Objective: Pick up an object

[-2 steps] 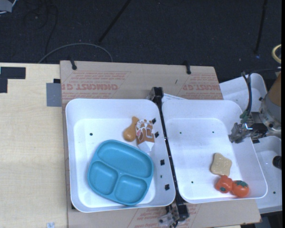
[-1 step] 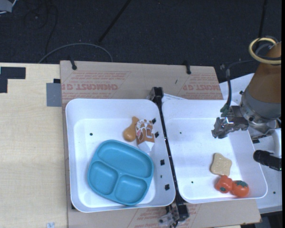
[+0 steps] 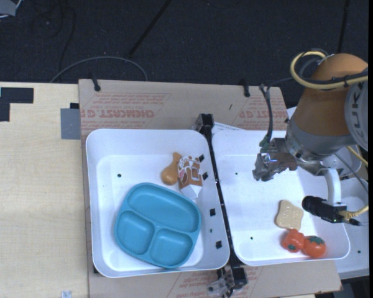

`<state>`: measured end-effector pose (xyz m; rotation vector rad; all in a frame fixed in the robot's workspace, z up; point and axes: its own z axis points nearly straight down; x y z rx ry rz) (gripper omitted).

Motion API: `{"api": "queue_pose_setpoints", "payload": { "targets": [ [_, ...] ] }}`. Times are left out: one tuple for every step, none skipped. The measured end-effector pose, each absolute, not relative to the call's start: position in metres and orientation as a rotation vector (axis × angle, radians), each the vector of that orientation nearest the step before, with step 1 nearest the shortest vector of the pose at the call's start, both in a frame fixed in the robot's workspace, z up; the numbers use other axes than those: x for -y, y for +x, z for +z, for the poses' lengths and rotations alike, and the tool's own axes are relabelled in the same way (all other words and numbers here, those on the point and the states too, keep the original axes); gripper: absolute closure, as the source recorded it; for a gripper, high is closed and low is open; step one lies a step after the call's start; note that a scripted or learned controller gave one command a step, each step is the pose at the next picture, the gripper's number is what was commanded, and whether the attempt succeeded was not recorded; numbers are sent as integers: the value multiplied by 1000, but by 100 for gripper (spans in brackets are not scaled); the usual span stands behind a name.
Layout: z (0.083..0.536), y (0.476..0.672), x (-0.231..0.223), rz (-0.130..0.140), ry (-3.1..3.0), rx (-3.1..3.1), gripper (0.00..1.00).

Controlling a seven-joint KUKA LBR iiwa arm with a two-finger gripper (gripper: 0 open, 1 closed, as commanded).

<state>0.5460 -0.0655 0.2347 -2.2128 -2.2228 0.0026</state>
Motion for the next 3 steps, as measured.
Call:
{"api": "queue_pose_setpoints", "payload": {
  "targets": [
    [223,558,12,4,-2215,2222,100],
    [213,568,-43,3,-2215,2224,100],
    [213,583,-103,2,-2215,2224,100]
  ]
}}
